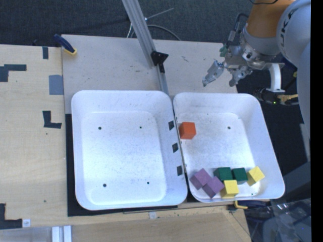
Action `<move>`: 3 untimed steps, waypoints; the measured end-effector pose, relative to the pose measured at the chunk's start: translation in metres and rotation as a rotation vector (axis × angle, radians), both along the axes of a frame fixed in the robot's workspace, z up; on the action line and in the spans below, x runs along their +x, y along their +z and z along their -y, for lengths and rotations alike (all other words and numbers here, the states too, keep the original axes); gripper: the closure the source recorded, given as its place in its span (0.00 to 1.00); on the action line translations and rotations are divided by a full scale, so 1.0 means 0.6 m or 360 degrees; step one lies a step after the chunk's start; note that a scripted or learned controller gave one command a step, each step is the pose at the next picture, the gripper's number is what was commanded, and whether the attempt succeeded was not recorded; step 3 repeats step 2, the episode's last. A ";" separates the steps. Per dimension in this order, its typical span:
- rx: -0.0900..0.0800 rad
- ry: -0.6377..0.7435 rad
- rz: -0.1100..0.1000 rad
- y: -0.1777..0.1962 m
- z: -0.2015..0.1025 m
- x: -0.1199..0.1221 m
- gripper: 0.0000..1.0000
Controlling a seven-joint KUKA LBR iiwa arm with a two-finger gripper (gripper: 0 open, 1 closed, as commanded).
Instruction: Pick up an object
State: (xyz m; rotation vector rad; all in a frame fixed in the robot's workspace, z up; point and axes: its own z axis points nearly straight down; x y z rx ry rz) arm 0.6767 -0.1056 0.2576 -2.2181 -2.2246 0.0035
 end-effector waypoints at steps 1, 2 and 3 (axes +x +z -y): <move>0.0002 -0.0010 -0.0015 -0.104 0.046 -0.157 0.00; -0.0001 -0.0006 0.0005 -0.066 0.106 -0.134 0.00; -0.0001 -0.0006 0.0005 -0.066 0.106 -0.134 0.00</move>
